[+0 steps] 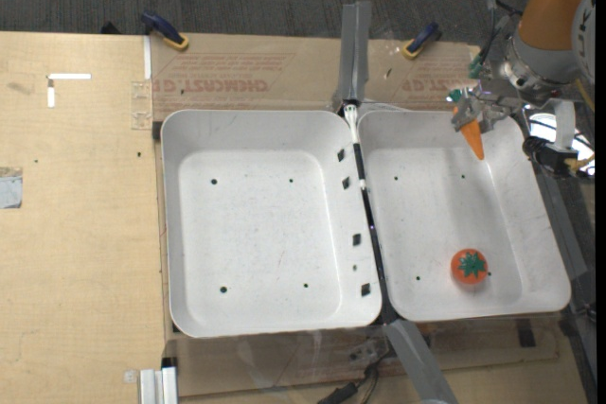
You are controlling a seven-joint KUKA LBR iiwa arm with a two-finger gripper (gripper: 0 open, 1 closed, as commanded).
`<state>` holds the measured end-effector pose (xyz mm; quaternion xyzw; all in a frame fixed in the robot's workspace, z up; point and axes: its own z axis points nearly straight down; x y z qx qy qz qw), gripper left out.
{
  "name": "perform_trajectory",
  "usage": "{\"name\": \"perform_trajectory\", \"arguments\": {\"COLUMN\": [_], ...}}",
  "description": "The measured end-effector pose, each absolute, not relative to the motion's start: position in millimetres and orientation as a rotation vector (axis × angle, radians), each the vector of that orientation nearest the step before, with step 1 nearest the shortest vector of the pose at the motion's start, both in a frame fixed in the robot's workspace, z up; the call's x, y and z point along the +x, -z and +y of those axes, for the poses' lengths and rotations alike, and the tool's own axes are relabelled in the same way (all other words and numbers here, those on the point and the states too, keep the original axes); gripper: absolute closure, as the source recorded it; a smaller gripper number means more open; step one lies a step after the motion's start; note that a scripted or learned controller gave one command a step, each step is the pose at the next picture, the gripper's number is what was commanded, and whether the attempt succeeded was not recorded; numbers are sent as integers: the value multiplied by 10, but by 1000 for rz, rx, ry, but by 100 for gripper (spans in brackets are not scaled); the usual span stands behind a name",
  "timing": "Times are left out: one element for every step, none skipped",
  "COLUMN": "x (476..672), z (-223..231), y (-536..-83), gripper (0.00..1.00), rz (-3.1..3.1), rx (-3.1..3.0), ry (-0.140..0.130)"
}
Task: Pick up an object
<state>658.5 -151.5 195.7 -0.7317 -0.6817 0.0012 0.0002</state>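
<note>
From above, the end effector (471, 114) hangs over the far edge of the right bin (530, 298), clamped on an orange carrot-shaped toy (472, 140) whose tip points down, clear of the bin floor. A tomato toy (469, 266) lies near the bin's front. The left bin (180, 232) adjoins it.

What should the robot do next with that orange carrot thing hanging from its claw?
Probably lift a little higher. The gripper hangs over the far edge of the right bin with a pointed orange carrot-like toy dangling from its fingers, tip down, seemingly clear of the floor. Raising it would show whether the grip holds. The round orange-red toy lies near the bin's front, well away.
</note>
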Motion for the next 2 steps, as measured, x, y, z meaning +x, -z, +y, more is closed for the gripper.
{"name": "perform_trajectory", "arguments": {"x": [6591, 6591], "z": [-1467, -1463], "y": [-2247, -2245], "gripper": [100, 0], "rz": [-2234, -2235], "rx": [-2213, -2211], "ry": [-1, -1]}}
